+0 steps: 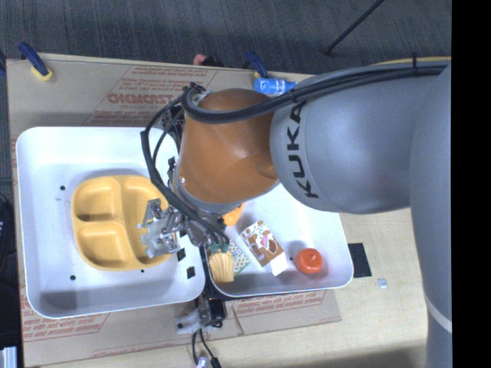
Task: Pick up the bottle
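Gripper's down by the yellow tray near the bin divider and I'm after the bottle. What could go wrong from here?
1. The gripper sits over the right edge of the yellow divided tray in the left bin; closing here would likely catch the tray instead.
2. I cannot identify a bottle; the arm covers much of the right bin, so the target may be hidden beneath it.
3. The carton, orange round object and yellow piece lie crowded; a sweep might knock them.

The arm (pixel 322 129) covers most of the right bin (pixel 337 271). In the left bin (pixel 38 205), the yellow tray (pixel 107 221) takes the middle, with bare floor around it.
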Motion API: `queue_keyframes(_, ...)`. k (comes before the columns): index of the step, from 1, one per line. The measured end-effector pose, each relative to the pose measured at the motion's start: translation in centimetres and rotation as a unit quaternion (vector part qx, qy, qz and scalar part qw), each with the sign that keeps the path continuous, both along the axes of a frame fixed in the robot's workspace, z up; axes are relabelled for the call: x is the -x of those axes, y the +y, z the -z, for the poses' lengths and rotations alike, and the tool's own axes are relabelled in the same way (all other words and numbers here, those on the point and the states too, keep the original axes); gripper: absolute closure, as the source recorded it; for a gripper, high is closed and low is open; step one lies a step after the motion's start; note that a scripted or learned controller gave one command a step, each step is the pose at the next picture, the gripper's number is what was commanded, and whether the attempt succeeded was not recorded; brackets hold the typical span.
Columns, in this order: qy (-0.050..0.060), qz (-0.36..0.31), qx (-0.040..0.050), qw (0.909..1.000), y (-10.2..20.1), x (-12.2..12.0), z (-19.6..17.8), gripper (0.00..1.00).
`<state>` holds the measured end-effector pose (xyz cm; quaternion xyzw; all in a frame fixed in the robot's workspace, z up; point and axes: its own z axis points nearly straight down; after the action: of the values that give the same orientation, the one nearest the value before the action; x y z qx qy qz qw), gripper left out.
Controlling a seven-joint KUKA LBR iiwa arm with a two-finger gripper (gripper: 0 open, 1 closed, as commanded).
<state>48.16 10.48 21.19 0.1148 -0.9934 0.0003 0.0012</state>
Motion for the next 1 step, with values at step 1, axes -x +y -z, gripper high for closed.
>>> queue_keyframes(1, -0.001, -0.001, 0.0004, 1.0, 0.03, -0.1, -1.07, 1.0)
